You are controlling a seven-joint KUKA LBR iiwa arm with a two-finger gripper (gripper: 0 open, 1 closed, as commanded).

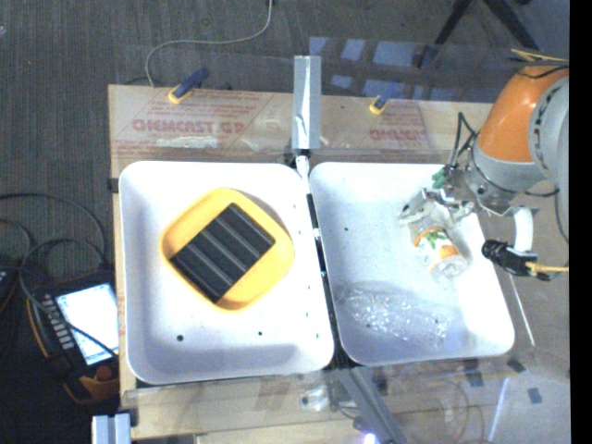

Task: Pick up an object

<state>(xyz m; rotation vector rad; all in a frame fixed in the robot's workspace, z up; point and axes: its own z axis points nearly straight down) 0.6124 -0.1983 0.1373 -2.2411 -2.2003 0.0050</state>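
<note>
Two bins sit side by side on the worktop (129, 109), the left bin (139, 340) touching the right bin (370, 248) along their inner rims. A ridged dish (228, 248) lies in the middle of the left bin. In the right bin a crumpled wrapper (440, 244) lies near the right wall, with the gripper (446, 192) just behind it, and a clear bag (396, 314) lies toward the front.

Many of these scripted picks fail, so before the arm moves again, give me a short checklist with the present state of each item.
1. Gripper over the right bin: ok.
2. Target under it: a small crumpled item with orange and green marks lies by the gripper: ok.
3. Item between the fingers: cannot tell.
4. Clear crinkled plastic lies apart from the gripper, lower in that bin: ok.
5. Yellow object with black ribbed top sits in the left bin, away from the arm: ok.
</note>
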